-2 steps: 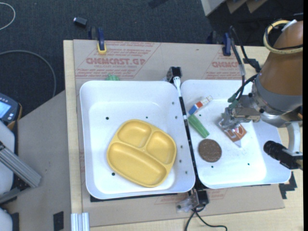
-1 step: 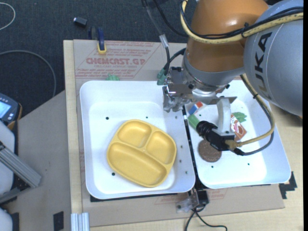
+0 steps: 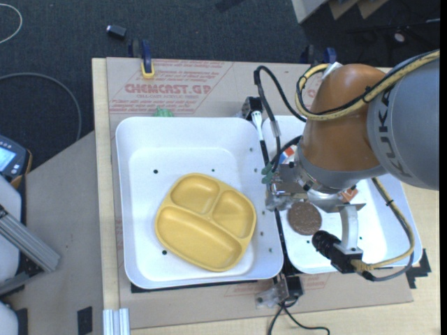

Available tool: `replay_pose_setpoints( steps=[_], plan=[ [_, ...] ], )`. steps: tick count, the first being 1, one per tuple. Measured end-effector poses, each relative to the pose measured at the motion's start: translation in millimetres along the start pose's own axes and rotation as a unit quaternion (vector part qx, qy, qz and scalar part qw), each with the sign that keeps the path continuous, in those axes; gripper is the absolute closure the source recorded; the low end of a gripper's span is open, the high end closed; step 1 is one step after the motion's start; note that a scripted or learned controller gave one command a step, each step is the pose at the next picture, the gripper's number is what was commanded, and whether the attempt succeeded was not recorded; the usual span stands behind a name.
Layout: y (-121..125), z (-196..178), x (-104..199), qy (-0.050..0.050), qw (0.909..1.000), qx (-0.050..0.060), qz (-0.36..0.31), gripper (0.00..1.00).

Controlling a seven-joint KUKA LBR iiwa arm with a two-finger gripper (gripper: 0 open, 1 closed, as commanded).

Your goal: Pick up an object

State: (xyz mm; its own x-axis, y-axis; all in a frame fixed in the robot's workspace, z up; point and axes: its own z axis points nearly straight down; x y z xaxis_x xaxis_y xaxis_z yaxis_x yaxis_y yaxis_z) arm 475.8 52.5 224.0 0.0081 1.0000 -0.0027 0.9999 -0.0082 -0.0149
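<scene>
- You cannot tell if the jaws of the gripper (image 3: pixel 305 202) are spread or pressed together, because the arm's big orange band (image 3: pixel 342 114) and grey wrist sit right on top of them.
- Just under the wrist you can see a small, flat, round brown disc (image 3: pixel 305 218). It lies near the left edge of the right white bin (image 3: pixel 394 246). You cannot tell if the gripper is touching it.
- A short grey bar and a black block (image 3: pixel 335 250) hang from the wrist just beside the disc, toward the bin's front edge.
- Black and yellow cables (image 3: pixel 391 208) loop around the arm and over the right bin.
- In the left white bin (image 3: pixel 140 187) you see a yellow plastic plate with three sections (image 3: pixel 206 220). It lies flat near the bin's front right corner, well apart from the gripper.
</scene>
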Motion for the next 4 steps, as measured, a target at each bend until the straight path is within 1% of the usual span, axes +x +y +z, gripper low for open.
replay_pose_setpoints(
  steps=[1,2,3,4],
  plan=[
    [2.5,-193.8,-38.8,0.002,0.9998,-0.018,-0.003,1.0],
    [1.5,-118.2,-102.2,0.001,1.0,-0.003,0.0,1.0],
    [64.6,-113.8,-163.9,-0.001,0.9999,-0.01,-0.002,1.0],
    [22.1,94.7,-201.7,0.003,1.0,0.002,-0.001,1.0]
  ],
)
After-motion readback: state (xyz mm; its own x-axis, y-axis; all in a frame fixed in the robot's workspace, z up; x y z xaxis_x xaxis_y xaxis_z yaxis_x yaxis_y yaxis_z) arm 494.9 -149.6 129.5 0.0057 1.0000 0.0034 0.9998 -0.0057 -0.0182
